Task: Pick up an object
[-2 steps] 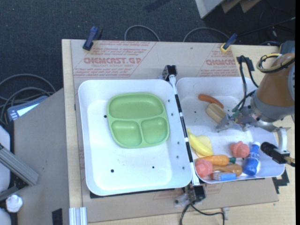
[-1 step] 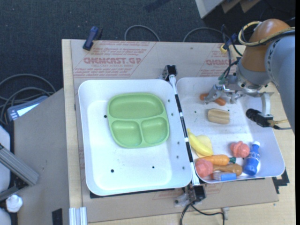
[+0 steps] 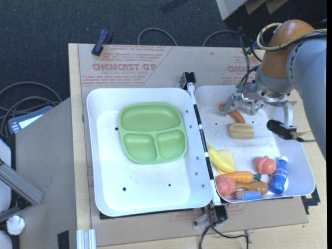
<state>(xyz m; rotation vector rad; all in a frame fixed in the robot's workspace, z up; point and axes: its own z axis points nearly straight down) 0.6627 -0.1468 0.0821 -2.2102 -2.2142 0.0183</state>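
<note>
My gripper (image 3: 243, 101) hangs low over the far end of the right bin (image 3: 306, 166), under the grey arm with its orange band (image 3: 282, 40). A small orange-red sausage-like piece (image 3: 236, 115) lies right beneath it, partly hidden by the gripper; whether they touch I cannot tell. Just nearer lies a tan bread roll (image 3: 241, 132). Toward the bin's front sit a yellow banana (image 3: 222, 160), a pink toy (image 3: 265, 165), a blue bottle (image 3: 279, 178), an orange carrot (image 3: 241, 177), a pink-red fruit (image 3: 225, 185) and a blue pen-like piece (image 3: 250, 195).
The left bin (image 3: 104, 154) holds a green divided plate (image 3: 153, 132). A black clip (image 3: 188, 78) sits where the bins meet at the back. Cables loop over the cardboard behind the bins, and a blue clip (image 3: 100, 41) lies at its far left corner.
</note>
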